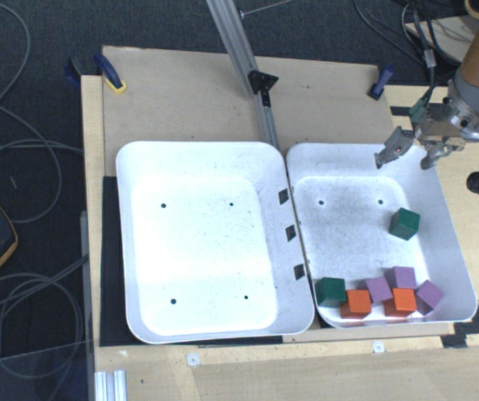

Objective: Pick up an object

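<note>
End effector [412, 154] hangs open and empty at right bin's [306, 174] upper-right rim; lone green cube [405, 223] looks easiest, the lower-right cluster [381, 295] risks a jammed, slipping grasp

Wooden bench [189, 90] bears 2 white bins: left [139, 224], right [448, 249], side by side.
</note>
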Robot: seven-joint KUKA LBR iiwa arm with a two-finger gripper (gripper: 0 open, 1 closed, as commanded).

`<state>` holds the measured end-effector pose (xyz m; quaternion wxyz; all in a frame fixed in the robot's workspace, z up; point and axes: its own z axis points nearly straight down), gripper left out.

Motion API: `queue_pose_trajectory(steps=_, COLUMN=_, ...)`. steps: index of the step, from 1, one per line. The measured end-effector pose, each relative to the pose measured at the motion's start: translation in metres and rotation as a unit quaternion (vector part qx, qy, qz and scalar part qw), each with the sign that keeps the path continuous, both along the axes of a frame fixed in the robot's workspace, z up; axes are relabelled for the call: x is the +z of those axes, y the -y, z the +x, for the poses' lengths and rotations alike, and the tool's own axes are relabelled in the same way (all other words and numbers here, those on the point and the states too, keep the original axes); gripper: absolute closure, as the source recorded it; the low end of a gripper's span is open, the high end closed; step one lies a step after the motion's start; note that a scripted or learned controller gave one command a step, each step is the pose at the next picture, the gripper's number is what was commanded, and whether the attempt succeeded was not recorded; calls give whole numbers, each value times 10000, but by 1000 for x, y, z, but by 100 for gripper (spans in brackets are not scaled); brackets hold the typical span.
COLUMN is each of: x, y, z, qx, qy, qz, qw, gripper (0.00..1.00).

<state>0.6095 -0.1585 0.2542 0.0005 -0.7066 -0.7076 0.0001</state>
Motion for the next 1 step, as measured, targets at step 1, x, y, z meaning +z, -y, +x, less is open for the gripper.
queue_pose_trajectory(steps=1, x=127, y=-40, z=51, qx=18, qy=65, qz=-10, qw=10000, gripper=0)
